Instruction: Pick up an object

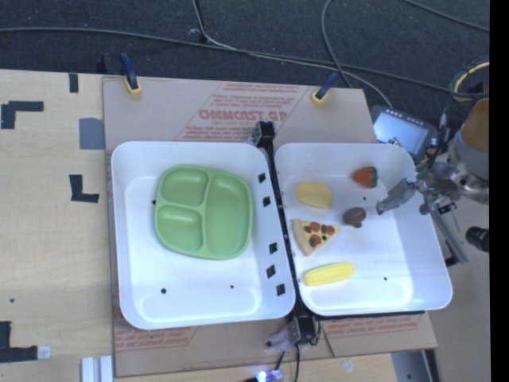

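Just left of hand [406,196]: brown lump [355,216], apart.

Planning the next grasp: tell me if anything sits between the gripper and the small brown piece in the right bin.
Nothing visible does. The gripper hangs at the right bin's right side, with bare bin floor between it and the brown piece. The strawberry lies off that line, farther back.

A pale wooden bench [48,237] is carrying a brown cardboard sheet [238,110], two clamps [129,76] are pinning its far edge, and black cables [207,34] are trailing over dark carpet [262,14] beyond.
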`<state>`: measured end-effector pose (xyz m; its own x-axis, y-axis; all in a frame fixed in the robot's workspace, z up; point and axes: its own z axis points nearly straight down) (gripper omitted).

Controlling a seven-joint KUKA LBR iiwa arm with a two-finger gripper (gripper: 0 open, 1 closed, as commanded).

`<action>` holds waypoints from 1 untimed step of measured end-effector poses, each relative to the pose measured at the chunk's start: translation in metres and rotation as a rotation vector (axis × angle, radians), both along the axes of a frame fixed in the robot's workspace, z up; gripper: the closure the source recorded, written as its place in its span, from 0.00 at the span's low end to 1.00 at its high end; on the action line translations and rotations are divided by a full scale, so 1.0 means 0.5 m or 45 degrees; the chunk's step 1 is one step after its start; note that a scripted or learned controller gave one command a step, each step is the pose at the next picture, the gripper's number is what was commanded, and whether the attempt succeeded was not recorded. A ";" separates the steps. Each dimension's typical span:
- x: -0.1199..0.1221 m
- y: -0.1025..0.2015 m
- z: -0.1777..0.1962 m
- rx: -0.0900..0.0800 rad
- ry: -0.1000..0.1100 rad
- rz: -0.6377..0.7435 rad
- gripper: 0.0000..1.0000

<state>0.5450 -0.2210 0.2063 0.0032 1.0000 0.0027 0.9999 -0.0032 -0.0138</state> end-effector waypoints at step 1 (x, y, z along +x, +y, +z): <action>0.006 0.001 0.015 -0.004 -0.016 0.005 0.00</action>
